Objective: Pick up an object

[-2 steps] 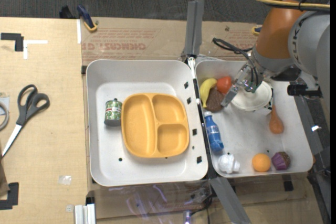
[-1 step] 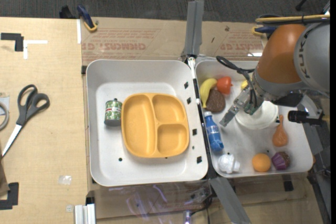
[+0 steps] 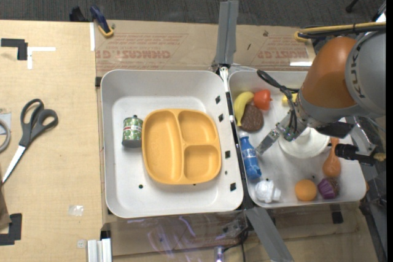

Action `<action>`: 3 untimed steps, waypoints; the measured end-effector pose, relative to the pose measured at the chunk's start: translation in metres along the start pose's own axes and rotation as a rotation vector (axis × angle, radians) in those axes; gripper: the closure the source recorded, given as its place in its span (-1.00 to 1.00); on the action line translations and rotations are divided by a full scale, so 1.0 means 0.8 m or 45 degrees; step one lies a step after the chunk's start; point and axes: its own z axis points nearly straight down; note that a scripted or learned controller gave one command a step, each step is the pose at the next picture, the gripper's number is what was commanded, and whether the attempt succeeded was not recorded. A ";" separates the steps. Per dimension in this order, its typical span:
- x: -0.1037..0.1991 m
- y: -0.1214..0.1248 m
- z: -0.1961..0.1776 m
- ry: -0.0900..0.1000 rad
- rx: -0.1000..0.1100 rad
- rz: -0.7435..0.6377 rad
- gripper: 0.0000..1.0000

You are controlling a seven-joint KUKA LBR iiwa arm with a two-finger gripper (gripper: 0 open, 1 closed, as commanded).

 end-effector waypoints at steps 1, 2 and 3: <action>-0.056 0.085 0.000 0.000 0.000 0.062 -1.00; -0.195 0.008 -0.095 -0.004 0.000 0.289 -1.00; -0.174 0.024 0.000 -0.001 0.003 0.448 -1.00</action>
